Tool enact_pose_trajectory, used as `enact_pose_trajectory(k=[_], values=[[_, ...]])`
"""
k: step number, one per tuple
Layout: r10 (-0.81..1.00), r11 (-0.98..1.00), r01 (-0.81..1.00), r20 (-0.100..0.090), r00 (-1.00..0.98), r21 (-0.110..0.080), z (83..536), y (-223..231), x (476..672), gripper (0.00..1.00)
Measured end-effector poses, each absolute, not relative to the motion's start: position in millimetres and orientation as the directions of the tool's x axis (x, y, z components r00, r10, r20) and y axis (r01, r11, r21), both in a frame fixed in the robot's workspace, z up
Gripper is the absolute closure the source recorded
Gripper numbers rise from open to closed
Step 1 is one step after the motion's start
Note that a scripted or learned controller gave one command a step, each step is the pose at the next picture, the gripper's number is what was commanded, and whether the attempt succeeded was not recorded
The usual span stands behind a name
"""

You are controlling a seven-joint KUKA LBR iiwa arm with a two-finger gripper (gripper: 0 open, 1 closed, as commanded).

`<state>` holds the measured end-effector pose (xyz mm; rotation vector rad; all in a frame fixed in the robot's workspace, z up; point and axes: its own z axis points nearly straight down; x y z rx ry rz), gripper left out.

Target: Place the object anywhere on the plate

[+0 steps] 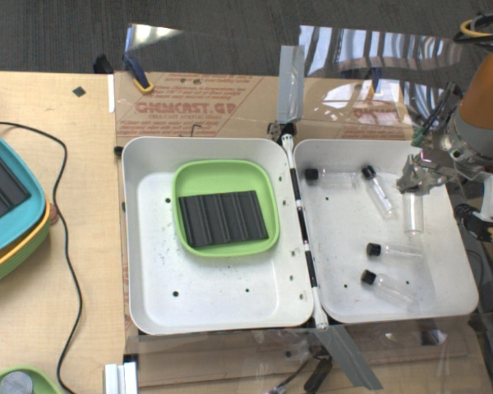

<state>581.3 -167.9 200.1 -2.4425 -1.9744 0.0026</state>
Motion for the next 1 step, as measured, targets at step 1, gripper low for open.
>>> enact_pose_trajectory(k=[1], values=[[0.978,-0.21,0.978,-0.001,0.21,-0.002,200.2,-168.0,581.3,0.0]])
